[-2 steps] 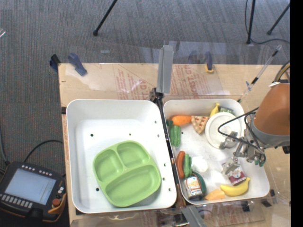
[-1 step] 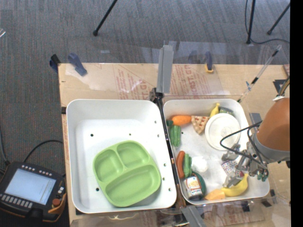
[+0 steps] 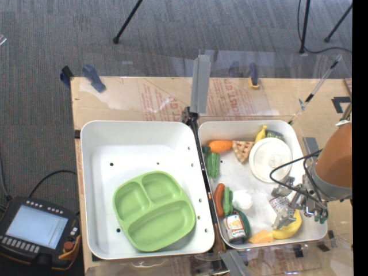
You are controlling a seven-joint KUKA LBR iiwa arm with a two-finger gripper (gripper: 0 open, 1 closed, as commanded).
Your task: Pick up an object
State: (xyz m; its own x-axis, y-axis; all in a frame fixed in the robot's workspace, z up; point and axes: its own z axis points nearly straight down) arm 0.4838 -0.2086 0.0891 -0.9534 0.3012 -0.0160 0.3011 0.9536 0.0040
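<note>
The right bin [image 3: 299, 132] holds toy food. My gripper [image 3: 289, 209] hangs low over the bin's front right corner, right above a yellow banana [image 3: 291, 228]. Nothing can be made out as held in it. An orange wedge [image 3: 260, 236] lies beside the banana, and a small labelled jar [image 3: 234, 226] lies further left. Also in this bin are a white plate [image 3: 270, 158], a carrot [image 3: 220, 146], a pizza slice [image 3: 242, 150], a green cucumber [image 3: 213, 164], a red sausage [image 3: 219, 199] and a white lump [image 3: 242, 199].
The left bin [image 3: 95, 154] holds a green divided plate [image 3: 153, 210]. A grey upright post [image 3: 200, 85] stands behind the gap between the bins. A teach pendant [image 3: 37, 226] lies on the floor at the lower left. A second small banana [image 3: 261, 133] lies at the right bin's back wall.
</note>
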